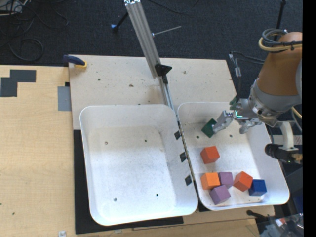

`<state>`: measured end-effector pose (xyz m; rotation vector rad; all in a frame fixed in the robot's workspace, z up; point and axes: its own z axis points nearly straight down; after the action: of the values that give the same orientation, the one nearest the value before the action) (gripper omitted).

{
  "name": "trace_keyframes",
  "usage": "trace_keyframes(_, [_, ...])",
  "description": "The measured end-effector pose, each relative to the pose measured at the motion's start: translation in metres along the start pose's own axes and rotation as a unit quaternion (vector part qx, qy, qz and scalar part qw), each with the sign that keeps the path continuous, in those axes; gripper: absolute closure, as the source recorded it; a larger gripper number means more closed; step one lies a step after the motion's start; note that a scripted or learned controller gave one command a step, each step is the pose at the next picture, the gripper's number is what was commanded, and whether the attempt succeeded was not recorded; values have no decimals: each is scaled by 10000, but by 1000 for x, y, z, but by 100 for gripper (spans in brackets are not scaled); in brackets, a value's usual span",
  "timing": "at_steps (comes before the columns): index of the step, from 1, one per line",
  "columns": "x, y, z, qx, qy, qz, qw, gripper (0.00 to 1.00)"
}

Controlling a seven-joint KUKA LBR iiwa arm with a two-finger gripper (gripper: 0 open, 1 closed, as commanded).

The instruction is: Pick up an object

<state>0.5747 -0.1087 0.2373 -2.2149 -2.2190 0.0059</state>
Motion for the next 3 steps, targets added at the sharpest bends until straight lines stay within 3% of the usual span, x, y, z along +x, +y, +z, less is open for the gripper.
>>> trace_keyframes(1, [-2,0,-2,-20,-4,19,10000,0])
trace_keyframes(3, [-6,0,107,7,-1,22,10000,0])
